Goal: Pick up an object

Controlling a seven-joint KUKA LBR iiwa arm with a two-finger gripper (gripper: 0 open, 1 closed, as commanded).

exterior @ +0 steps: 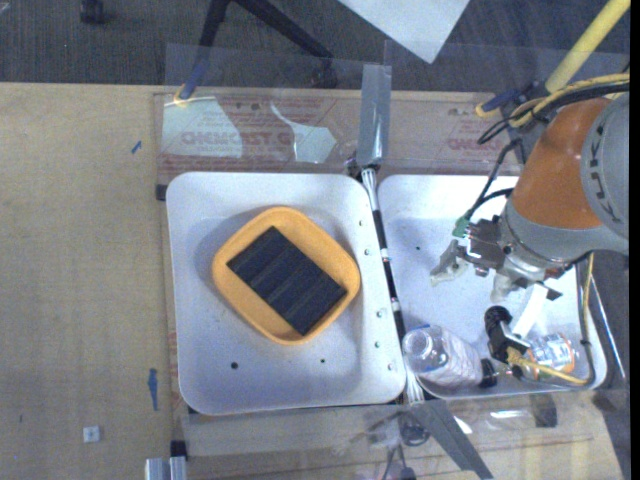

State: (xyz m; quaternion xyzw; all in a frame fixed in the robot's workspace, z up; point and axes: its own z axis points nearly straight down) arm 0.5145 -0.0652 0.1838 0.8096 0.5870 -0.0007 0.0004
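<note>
I am watching the arm (575,183) reaching in from 3 o'clock, its grey body and orange band hanging over the right bin (420,213). The wrist is pointing down and toward 8 o'clock, and the pincer (490,268) is hovering above the middle of that bin's floor. I cannot tell whether the pincer is released or clenched; cables and brackets are cluttering the wrist, and I am seeing nothing between its tips.

Candidate things in the right bin: a clear plastic bottle (440,356) is lying on its side at 6 o'clock against the front wall, just beside the divider between the bins. A small crumpled shiny item (552,352) is sitting at the 5 o'clock corner, too blurred to identify.

In the left bin (200,368), an orange tray with a dark ribbed insert (285,286) is lying near the centre, turned diagonally, well apart from the pincer.

Both bins are resting on the bench (70,268).
</note>
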